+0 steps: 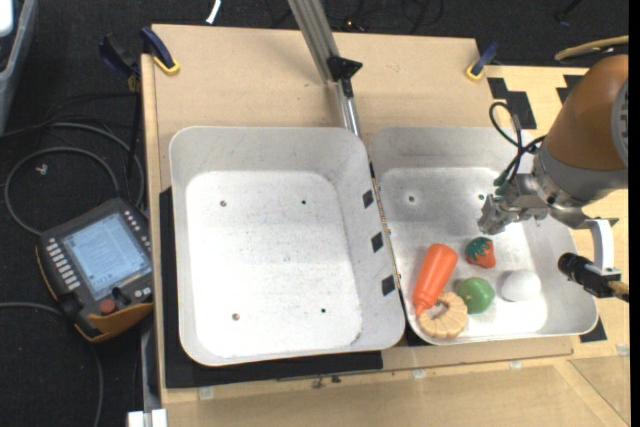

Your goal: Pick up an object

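Your gripper (pixel 492 218) is hanging low over the right bin (pixel 420 165), near its back right part. It is too small and dark here for you to tell how it is set, and nothing is showing inside it.

The toys are lying just in front of it, in the near right corner of that bin. The little red toy with a green top (pixel 481 251) is sitting closest, just below the gripper tip. The orange carrot (pixel 434 275) is lying to its left, leaning toward the tan round toy (pixel 443 316). A green ball (pixel 476 294) is sitting beside the tan one, and a white ball (pixel 519 286) is resting to the right.

To do this step well, you are probably wanting the red toy — it is nearest and has a bit of room around it. Try coming straight down over its middle, so the tip is not bumping the carrot or the green ball. Round things are likely to roll away, so going slowly should help.

Now you are counting: one carrot, one red toy, one green ball, one white ball, one tan round toy — five toys in all. You are also seeing two bins, and the left bin (pixel 270 245) is sitting right next to the right one.
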`<action>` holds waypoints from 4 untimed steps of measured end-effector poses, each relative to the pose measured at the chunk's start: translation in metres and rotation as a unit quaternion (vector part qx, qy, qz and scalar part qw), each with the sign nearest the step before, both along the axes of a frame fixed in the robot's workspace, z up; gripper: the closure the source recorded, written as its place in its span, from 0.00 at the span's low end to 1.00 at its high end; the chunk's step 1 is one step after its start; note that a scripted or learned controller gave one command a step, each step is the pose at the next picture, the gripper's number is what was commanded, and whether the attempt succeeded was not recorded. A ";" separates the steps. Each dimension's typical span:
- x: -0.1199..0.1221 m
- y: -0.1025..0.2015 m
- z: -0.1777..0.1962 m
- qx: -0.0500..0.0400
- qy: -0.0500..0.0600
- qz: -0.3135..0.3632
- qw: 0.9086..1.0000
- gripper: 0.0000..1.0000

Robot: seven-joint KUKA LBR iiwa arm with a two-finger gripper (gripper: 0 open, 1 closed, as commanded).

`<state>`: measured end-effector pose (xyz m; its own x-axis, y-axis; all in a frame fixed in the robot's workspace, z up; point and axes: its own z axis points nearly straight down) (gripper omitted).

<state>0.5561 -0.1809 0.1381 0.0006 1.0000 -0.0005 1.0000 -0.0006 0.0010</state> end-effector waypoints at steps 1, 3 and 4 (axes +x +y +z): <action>0.002 -0.001 0.064 -0.001 -0.003 0.002 1.000 1.00; -0.001 0.062 0.064 0.002 0.001 0.004 1.000 1.00; -0.017 0.110 0.063 0.001 0.002 0.004 1.000 1.00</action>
